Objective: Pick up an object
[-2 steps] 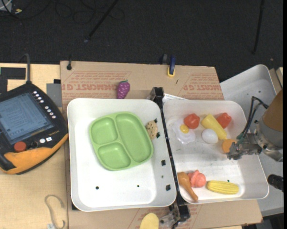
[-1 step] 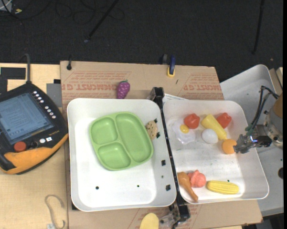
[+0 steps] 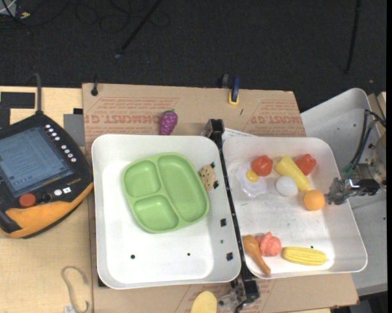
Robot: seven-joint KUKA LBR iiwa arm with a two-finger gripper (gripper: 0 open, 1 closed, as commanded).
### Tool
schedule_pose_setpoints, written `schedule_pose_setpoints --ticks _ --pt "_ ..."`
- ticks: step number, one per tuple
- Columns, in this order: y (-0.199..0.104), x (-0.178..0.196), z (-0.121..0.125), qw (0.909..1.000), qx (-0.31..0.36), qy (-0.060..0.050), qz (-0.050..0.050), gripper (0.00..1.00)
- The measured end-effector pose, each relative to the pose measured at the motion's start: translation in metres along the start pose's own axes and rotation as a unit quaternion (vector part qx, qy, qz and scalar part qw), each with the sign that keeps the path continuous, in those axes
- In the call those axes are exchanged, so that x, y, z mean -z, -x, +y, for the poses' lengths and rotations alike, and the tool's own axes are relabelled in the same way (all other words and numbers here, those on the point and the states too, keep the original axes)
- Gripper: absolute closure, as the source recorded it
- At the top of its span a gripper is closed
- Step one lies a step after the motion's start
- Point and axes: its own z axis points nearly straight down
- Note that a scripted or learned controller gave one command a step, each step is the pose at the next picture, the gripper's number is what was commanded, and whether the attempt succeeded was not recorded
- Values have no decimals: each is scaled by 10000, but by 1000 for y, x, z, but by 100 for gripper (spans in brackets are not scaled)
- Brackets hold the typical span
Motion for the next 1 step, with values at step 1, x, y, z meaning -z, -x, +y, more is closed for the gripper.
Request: schedule_pose_setpoints --ticks 1 --pt "-42 0 17 10000 19 -9 12 100"
